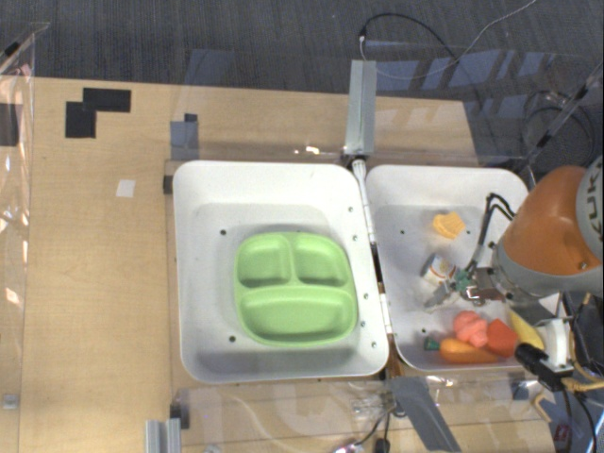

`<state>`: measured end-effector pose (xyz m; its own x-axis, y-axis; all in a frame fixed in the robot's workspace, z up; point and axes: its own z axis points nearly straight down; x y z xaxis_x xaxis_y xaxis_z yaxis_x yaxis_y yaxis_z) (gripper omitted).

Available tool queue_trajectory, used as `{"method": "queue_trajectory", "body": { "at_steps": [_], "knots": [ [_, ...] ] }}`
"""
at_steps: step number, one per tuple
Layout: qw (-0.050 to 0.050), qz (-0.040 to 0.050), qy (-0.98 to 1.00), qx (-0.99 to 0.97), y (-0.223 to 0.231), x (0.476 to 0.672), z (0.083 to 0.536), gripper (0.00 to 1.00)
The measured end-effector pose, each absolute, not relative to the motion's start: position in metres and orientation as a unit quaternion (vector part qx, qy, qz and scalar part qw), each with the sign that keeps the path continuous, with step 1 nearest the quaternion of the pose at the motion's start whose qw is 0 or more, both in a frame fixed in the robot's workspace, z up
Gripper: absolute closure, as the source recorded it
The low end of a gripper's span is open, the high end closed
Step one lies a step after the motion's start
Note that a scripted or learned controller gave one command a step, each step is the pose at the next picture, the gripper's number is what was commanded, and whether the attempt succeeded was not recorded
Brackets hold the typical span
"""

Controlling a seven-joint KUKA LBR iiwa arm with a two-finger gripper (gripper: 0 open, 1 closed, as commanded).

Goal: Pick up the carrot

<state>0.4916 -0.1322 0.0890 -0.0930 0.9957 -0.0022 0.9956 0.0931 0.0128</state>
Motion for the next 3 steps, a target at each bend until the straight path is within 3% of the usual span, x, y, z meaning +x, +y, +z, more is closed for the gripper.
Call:
{"method": "queue_trajectory", "body": {
  "at_steps": [1, 2, 3],
  "knots": [
    [0.002, 0.0013, 0.667, 0.745, -0.206, 0.547, 0.114, 0.0],
    [0.0, 0.0005, 0.638, 0.77, -0.142, 0.515, 0.178, 0.0],
    [0.001, 0.0008, 0.722, 0.692, -0.157, 0.581, 0.213, 0.0]
  ]
}}
